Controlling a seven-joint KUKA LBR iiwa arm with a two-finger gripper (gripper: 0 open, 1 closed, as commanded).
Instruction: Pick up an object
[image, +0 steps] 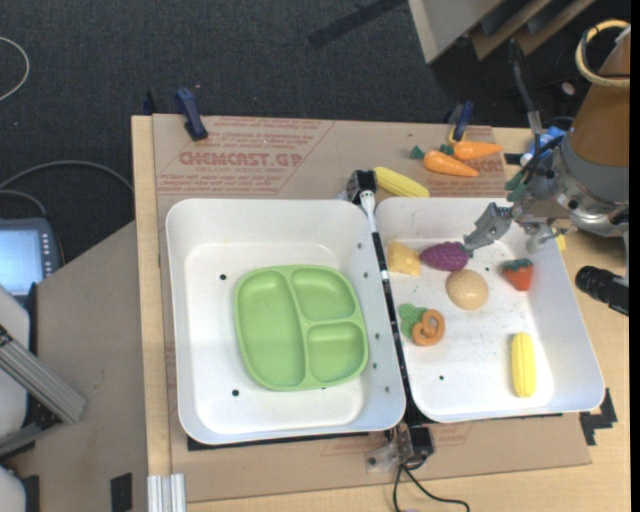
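Note:
My gripper (512, 236) hangs over the back of the right bin (560, 395), open, with its two grey fingers (486, 228) spread and nothing between them. Just below it lies a small red strawberry (518, 273). A purple toy (445, 256) sits by the left fingertip, with a yellow wedge (403, 260) to its left. A beige round piece (467, 290) rests in front of the purple toy. Nearer the front are an orange and green piece (427, 326) and a yellow corn cob (522, 364).
The left bin (190, 240) holds a green divided plate (300, 326). Behind the bins on the cardboard lie another corn cob (400, 182) and two carrots (452, 163). Blue clamps (190, 112) grip the board's back edge.

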